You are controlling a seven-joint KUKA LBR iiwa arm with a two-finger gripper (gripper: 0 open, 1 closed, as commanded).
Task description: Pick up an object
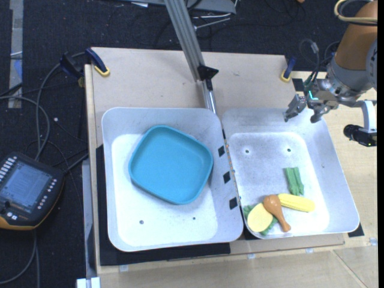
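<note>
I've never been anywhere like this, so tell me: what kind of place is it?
Most likely a robotics lab. A grey and orange robot arm reaches over a wooden bench bearing two shallow white bins, a handheld control pad lies on the dark floor, and cables trail around.

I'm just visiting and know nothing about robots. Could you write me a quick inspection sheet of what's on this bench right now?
Surface: wooden bench bearing two white bins, left bin and right bin.
Job's things: blue plate in left bin; green piece, yellow corn, wooden spoon and yellow slice in right bin.
Clutter: nothing seen.
Pincer: pincer above right bin's far rim, holding nothing.
Cables: black cables on floor at left.
Surroundings: handheld control pad, metal pole.
</note>
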